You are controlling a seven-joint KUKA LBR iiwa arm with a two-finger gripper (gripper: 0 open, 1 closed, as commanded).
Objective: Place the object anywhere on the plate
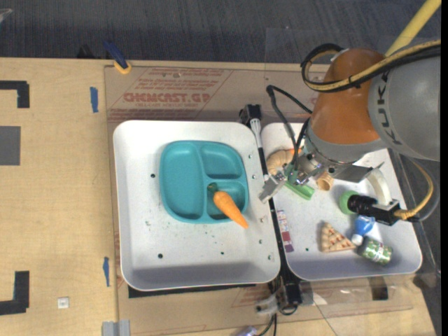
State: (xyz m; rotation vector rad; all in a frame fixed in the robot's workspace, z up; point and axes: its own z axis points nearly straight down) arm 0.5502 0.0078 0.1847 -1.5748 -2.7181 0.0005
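Already the carrot [229, 208] lies on the plate [183, 180], close beside the gripper [278, 183] on its left-bin side and apart from it, its thick end poking over the plate's near rim. A nudge from the arm could roll it off. Whether the gripper is spread or closed, I cannot tell.

The bench [49, 208] bears two white bins [140, 257] side by side.
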